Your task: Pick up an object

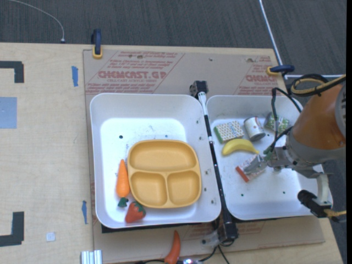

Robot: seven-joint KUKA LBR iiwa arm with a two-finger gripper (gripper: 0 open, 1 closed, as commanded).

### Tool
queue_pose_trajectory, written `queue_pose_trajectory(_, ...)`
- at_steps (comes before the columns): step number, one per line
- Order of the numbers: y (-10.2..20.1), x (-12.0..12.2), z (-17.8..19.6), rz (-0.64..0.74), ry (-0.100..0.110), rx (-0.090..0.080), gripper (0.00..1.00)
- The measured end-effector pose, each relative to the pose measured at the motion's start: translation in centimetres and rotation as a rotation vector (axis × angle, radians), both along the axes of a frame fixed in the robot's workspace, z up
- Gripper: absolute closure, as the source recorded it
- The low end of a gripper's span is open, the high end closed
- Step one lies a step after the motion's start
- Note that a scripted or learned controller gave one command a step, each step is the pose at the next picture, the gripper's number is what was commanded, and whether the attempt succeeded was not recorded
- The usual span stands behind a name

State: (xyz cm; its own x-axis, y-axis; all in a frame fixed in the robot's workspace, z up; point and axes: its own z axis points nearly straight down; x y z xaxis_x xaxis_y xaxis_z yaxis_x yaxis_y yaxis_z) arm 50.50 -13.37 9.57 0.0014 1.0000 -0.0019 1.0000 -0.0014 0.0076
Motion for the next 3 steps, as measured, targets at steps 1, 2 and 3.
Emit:
queue_pose_trajectory(1, 3.56, -2.02, -0.53, -0.002, -0.013, -0.007, 0.0)
queue_pose_trajectory(2, 3.7, -2.03, -0.54, -0.003, -0.014, -0.009, 0.0)
queue_pose_trajectory(3, 3.72, -2.03, -0.55, -0.003, -0.014, -0.008, 0.0)
